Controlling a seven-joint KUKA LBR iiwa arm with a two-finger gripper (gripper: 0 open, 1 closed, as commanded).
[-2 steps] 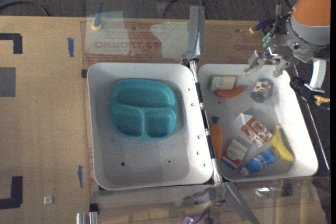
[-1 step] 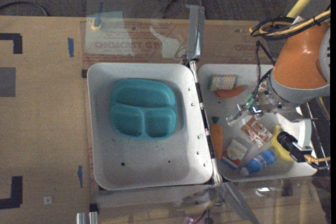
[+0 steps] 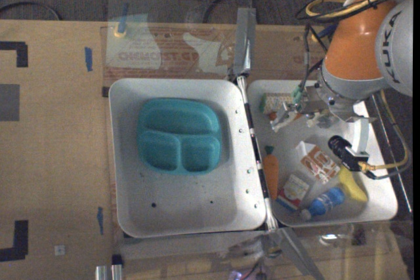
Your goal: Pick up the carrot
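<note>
Against the left wall of the right bin (image 3: 387,206), near the divider between the two bins: location of the carrot (image 3: 270,174).
Carrot surroundings: a small packet (image 3: 294,188) lies just beside it on the right; a blue-capped bottle (image 3: 323,203) and a yellow item (image 3: 354,187) lie further toward the bin's front-right corner; a red-and-white packet (image 3: 320,164) lies near the bin's middle.
Carrot long axis: runs roughly front to back, parallel to the bin's left wall.
Carrot pointing: the green stub sits at the back end; the orange body appears to taper toward the front edge of the counter (image 3: 59,141). Taper is hard to confirm at this resolution.
Handling estimate: likely a light toy piece, rigid, with a smooth and possibly slippery surface; not fragile.
Grasp location: mid-body, with the fingers closing across the short axis. The bin wall leaves little room for a finger on the left side; this is the main risk.
Claw (image 3: 289,116): positioned over the back part of the right bin, well apart from the carrot; nothing sits between the fingers, and open or closed cannot be told.
Left bin (image 3: 125,200): carries a teal divided tray (image 3: 178,135); not involved in the task.
</note>
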